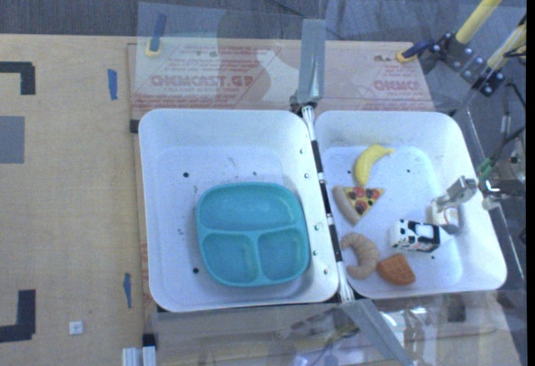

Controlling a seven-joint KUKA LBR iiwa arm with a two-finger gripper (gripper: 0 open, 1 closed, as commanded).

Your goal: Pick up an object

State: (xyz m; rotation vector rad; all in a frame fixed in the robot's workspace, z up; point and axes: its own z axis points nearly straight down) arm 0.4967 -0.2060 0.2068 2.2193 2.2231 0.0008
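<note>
The right bin (468, 147) holds several small toys. A yellow banana (369, 161) lies near its middle, with a pizza slice (357, 200) just below it. A tan croissant (361, 254) and an orange waffle-like piece (396, 270) rest near the front wall. A black-and-white toy (414, 236) lies to the right of them. Right next to it, toward the right wall, sits a small grey and tan object (447, 207).
A teal divided plate (252, 233) lies in the left bin (167, 155). A metal divider (311, 72) runs between the bins at the back. Yellow poles and a clamp (468, 38) stand at the top right. Dark cables (501, 176) hang by the right bin's edge.
</note>
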